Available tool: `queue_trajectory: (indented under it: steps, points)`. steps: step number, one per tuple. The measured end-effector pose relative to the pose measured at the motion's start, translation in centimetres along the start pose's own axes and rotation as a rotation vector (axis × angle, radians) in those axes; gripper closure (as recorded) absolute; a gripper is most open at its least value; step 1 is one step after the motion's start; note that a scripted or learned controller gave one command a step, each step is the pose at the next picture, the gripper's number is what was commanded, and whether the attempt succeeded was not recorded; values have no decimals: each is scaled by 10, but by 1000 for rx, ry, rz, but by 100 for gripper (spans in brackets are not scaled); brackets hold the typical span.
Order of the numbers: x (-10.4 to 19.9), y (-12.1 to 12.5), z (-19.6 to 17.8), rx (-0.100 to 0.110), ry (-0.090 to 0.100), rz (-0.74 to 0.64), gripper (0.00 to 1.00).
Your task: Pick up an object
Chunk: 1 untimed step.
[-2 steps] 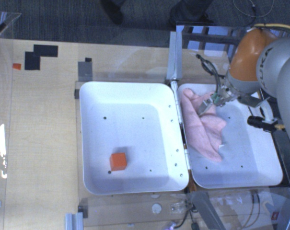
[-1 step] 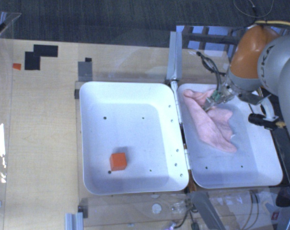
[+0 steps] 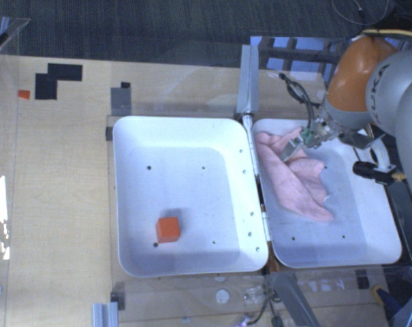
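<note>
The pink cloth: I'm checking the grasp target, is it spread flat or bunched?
Bunched. The pink cloth lies crumpled with visible folds in the right bin, under the hand.

Setting: a robotics lab test cell, as we read it. We list a pale wooden bench (image 3: 56, 203); two shallow white bins (image 3: 185, 131) fixed side by side with metal brackets (image 3: 246, 80); black and orange markers (image 3: 52, 80) far left; loose cables (image 3: 349, 5) far right; a clear panel (image 3: 1, 39) at left.
</note>
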<state>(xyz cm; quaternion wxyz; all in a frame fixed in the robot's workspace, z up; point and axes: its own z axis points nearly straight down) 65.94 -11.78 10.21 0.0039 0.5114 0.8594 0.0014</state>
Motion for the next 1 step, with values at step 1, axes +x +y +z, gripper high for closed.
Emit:
queue_trajectory:
  steps: [1]
  points:
    - [22,5,12,-4,-3,-5,0]
